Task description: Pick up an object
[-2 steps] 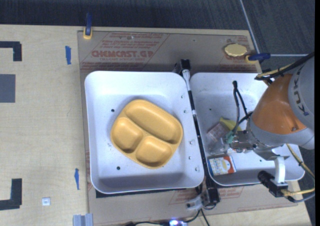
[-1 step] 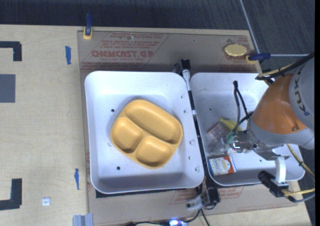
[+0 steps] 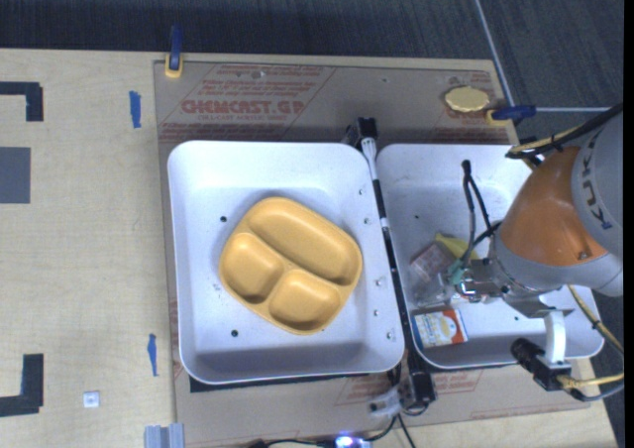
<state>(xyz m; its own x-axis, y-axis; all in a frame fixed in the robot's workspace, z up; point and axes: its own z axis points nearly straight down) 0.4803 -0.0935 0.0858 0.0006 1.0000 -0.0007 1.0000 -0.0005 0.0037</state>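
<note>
A yellow three-compartment tray (image 3: pixel 289 264) lies in the left white bin (image 3: pixel 198 178). In the right bin (image 3: pixel 416 173) sit a clear crumpled packet (image 3: pixel 432 266), a yellow item (image 3: pixel 454 246) partly hidden beside it, and a small white and orange carton (image 3: pixel 439 327) near the front wall. My gripper (image 3: pixel 466 280) is low in the right bin, just right of the clear packet, under the orange wrist band (image 3: pixel 550 223). The wrist hides the gripper's tips, and I see nothing held.
A round tan disc (image 3: pixel 467 99) lies on the board behind the right bin. Black cables (image 3: pixel 474 203) loop over the right bin. A black divider (image 3: pixel 381 228) runs between the bins. Blue tape marks (image 3: pixel 135 109) dot the wooden bench on the left.
</note>
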